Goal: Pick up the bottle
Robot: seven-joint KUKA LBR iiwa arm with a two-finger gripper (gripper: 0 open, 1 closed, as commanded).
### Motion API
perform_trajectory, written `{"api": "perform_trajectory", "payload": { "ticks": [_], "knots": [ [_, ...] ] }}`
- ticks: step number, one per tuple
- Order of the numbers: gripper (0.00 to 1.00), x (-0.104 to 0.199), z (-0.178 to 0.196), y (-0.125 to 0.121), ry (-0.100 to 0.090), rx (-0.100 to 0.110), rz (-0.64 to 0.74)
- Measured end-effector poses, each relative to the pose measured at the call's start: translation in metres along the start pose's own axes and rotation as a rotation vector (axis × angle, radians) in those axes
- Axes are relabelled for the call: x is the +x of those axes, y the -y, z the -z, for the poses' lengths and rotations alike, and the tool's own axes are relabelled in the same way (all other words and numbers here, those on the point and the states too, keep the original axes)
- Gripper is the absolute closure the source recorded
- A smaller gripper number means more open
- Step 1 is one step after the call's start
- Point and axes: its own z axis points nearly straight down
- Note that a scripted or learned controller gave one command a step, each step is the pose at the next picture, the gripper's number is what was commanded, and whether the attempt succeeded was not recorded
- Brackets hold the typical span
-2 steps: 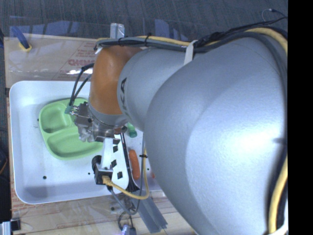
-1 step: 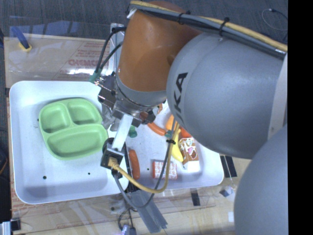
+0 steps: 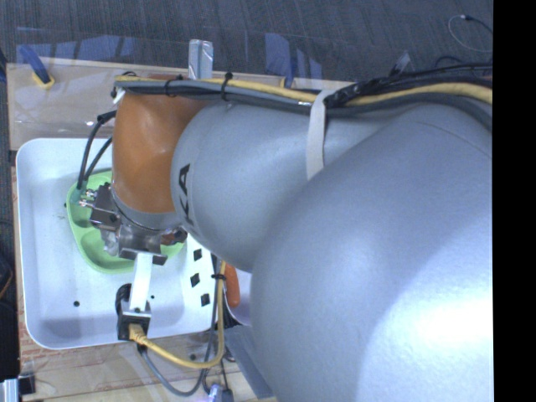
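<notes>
1. One grey arm (image 3: 352, 249) with an orange band (image 3: 146, 162) fills our view over the shallow white bin (image 3: 42, 224).
2. We see its gripper (image 3: 126, 241) above a light-green plastic object (image 3: 88, 241) at nine o'clock.
3. We cannot pick out any bottle.

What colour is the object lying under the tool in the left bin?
Light green object, seen in the camera view, partly hidden beneath the tool.

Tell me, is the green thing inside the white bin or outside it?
Inside. The green thing lies on the floor of the left white bin, partly hidden under the arm's wrist.
</notes>
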Motion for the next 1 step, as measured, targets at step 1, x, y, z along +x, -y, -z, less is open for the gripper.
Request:
{"api": "perform_trajectory", "payload": {
  "ticks": [1],
  "knots": [
    [1.0,0.0039,0.0163,0.0007,-0.003,-0.002,-0.427]
  ]
}}
